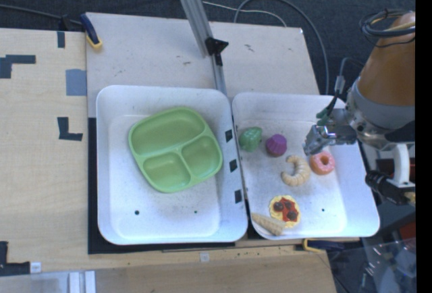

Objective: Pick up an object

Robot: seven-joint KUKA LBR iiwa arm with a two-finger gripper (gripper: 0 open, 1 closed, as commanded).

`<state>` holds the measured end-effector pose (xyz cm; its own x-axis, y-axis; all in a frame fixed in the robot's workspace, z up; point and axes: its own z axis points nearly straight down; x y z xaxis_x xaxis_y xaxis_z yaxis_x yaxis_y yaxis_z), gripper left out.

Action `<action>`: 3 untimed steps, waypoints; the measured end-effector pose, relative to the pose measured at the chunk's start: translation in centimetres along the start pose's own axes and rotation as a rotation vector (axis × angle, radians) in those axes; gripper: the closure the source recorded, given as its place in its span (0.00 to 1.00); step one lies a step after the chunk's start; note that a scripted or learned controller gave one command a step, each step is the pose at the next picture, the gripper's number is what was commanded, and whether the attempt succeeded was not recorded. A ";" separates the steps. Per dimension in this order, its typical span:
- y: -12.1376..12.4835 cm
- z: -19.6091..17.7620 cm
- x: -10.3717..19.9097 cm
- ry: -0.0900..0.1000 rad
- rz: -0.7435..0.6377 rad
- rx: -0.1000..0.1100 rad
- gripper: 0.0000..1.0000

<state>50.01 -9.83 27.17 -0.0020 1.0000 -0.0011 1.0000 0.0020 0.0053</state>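
The right bin (pixel 351 214) holds several toy foods: a green piece (pixel 250 138), a purple piece (pixel 275 145), a tan croissant (pixel 295 171), a pink donut (pixel 322 163), a small pizza-like disc with red toppings (pixel 285 209) and a beige bread stick (pixel 268 223) at the front edge. My gripper (pixel 316 141) hangs over the right part of this bin, just above and left of the donut. Nothing shows between its fingers.
The left bin (pixel 115 217) bears a green three-compartment tray (pixel 175 148). A metal bar (pixel 192 1) slants down to the divider between the bins. Cables (pixel 297 11) run behind the right bin. The arm's grey body with orange band (pixel 388 75) looms at the right.
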 end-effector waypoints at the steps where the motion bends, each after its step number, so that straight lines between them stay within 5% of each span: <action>1: 0.1 -2.5 0.0 0.001 0.000 0.004 1.00; 3: 3.1 -0.7 9.8 0.001 -0.003 0.007 1.00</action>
<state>53.11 -0.01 27.86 -0.0054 1.0000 0.0000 1.0000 0.0054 -0.0020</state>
